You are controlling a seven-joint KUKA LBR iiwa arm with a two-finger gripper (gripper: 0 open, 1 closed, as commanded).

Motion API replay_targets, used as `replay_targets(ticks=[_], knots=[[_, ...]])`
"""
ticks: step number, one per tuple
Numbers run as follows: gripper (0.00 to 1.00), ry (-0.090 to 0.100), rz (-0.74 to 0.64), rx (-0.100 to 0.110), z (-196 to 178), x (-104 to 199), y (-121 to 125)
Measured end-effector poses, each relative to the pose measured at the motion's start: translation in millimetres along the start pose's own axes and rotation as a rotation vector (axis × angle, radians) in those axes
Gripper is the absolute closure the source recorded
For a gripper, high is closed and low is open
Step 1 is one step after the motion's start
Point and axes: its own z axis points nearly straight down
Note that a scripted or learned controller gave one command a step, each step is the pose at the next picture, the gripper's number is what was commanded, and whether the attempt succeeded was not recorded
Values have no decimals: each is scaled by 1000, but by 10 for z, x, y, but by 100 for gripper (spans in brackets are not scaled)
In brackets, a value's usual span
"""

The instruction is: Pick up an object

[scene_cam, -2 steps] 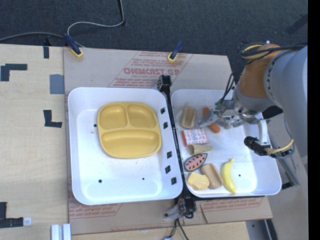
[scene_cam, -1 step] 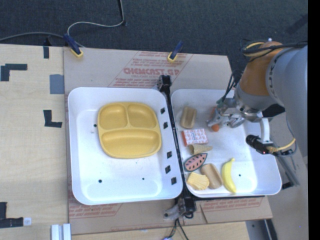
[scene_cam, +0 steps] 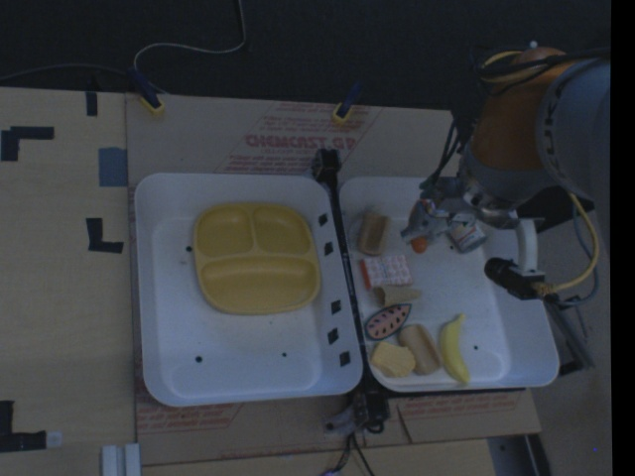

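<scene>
Yellow banana point(scene_cam: 454, 348) nearest, front right of right bin point(scene_cam: 516, 370), just beside a tan roll point(scene_cam: 421, 347) and a pale yellow piece point(scene_cam: 393, 360). Watermelon slice point(scene_cam: 387, 320) next back, then a cone-like piece point(scene_cam: 397, 294), red-white packet point(scene_cam: 387, 269), brown bread piece point(scene_cam: 373, 232). Left bin point(scene_cam: 164, 365) holds a yellow divided plate point(scene_cam: 256, 257). Gripper point(scene_cam: 439, 228) low over the right bin's far part, small orange thing point(scene_cam: 421, 245) touching or just below it. Open or closed: cannot tell. Step looks like the descent to grasp; nothing visibly held. Next: close on the target, then lift straight up.
</scene>
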Motion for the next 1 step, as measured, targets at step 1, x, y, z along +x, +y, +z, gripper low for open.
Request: replay_targets(ticks=[1], knots=[[100, 0, -1, 1, -59, 517, -250]])
